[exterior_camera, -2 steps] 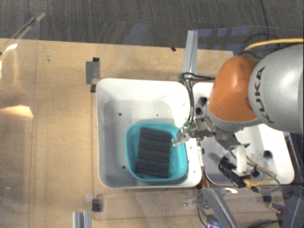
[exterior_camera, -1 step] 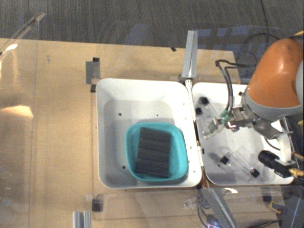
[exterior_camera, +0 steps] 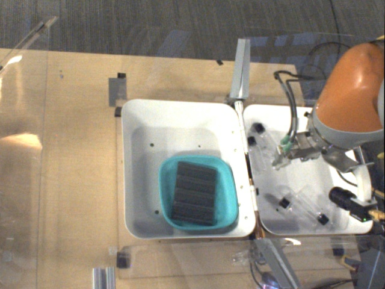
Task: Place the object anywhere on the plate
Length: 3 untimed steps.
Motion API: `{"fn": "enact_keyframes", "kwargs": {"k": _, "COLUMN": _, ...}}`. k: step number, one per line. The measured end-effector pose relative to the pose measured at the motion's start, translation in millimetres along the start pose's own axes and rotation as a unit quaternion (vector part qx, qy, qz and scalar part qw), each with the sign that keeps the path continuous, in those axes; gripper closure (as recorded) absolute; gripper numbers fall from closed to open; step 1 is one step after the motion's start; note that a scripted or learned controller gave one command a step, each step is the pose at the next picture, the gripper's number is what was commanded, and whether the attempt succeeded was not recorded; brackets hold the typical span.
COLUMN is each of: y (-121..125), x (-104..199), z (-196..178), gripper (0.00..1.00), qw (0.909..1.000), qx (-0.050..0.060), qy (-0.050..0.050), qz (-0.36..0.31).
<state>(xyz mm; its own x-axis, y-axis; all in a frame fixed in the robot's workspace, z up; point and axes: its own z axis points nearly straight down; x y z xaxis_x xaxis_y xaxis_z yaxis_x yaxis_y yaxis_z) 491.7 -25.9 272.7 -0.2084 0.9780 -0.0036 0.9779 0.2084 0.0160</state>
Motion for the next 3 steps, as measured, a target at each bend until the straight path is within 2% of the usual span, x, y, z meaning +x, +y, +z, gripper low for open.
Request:
{"fn": "enact_keyframes", "kwargs": {"k": 1, "y": 15, "x": 83, "z": -39, "gripper": 1.0, "qw": 0.9996, "qx": 0.004, "qy": 0.002, "qz": -0.028}}
{"fn": "enact_keyframes", "kwargs": {"k": 2, "y": 29, "x": 143, "z": -79, "gripper": 1.0, "qw": 0.9991, "qx": 0.003, "qy": 0.002, "qz": -0.042}}
{"fn": "enact_keyframes", "kwargs": {"k": 3, "y": 11, "x": 54, "z": -154, "gripper": 1.0, "qw": 0.9971, "qx": 0.001, "qy": 0.001, "qz": -0.075}}
